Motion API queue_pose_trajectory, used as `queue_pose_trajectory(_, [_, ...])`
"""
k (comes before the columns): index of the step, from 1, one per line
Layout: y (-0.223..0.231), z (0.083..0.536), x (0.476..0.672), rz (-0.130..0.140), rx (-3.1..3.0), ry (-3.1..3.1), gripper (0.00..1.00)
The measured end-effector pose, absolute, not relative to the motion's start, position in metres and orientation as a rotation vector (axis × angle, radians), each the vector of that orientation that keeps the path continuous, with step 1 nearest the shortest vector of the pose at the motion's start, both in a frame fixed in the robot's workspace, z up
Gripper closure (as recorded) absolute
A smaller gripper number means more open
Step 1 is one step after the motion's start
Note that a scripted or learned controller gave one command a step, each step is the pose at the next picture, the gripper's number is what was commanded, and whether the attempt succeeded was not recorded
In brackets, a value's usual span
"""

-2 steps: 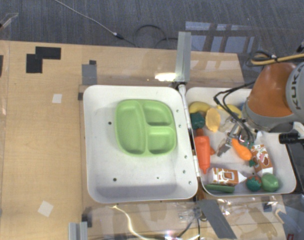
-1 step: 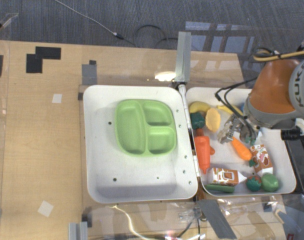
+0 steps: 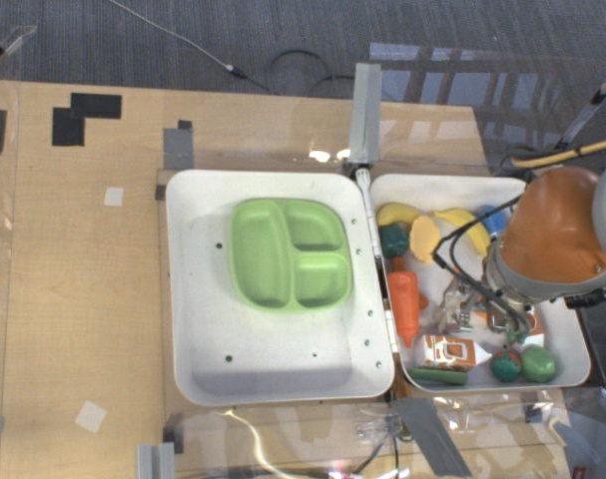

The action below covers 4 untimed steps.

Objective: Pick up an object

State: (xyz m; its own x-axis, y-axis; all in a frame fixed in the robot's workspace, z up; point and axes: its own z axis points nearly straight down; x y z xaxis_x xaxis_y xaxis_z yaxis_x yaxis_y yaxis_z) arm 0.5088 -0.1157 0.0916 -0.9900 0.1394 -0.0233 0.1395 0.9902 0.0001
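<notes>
The right bin (image 3: pixel 582 367) holds several toy foods: an orange carrot (image 3: pixel 405 304), a yellow banana (image 3: pixel 396 213), a yellow piece (image 3: pixel 425 238), a dark green piece (image 3: pixel 393 239), an orange and white carton (image 3: pixel 449 350), a green cucumber (image 3: pixel 439 374), and two green pieces (image 3: pixel 523 364) at the front right. My gripper (image 3: pixel 469 310) reaches down into the middle of this bin, just above the carton and right of the carrot. The orange wrist band (image 3: pixel 552 230) covers the bin's back right part.
The left bin (image 3: pixel 198 367) carries a light green divided plate (image 3: pixel 290 252). A grey post (image 3: pixel 365 118) stands behind the seam between the bins. Black cables run over the wrist and across the floor behind the bench.
</notes>
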Motion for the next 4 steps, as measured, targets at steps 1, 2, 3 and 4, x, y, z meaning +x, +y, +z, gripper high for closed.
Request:
queue_pose_trajectory(1, [-0.154, 0.151, 0.513, -0.005, -0.176, 3.126, 1.0])
queue_pose_trajectory(2, [-0.153, 0.15, 0.513, -0.003, -0.177, 3.128, 0.0])
queue_pose_trajectory(3, [-0.161, 0.09, 0.528, -0.005, -0.077, 3.124, 0.0])
queue_pose_trajectory(4, [-0.161, 0.104, 0.531, -0.007, -0.081, 3.115, 1.0])
